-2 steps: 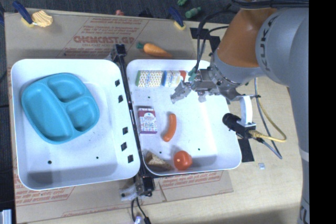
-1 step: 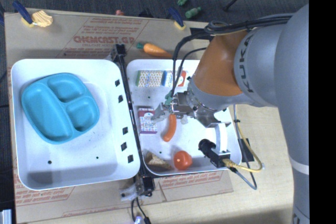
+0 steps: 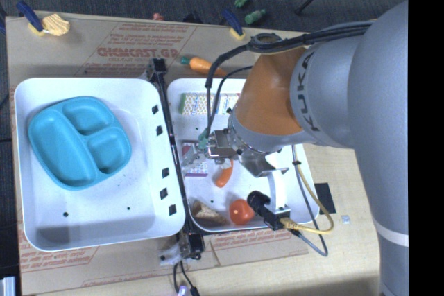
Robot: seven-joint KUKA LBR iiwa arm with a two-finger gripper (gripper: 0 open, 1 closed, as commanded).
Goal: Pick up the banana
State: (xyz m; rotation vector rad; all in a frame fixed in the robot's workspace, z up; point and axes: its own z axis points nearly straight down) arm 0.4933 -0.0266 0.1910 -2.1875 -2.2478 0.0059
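two bins (image 3: 41,90) edge to edge, arm (image 3: 277,97) crowding right bin (image 3: 182,90)

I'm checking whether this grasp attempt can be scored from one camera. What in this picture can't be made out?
- Gripper: the arm's orange band and wrist cover it from above, so its state is unreadable.
- Banana: not identifiable; the arm hides much of the right bin.
- Brown item at that bin's front edge: too small to name.
- Printed packets: labels too blurred to read.
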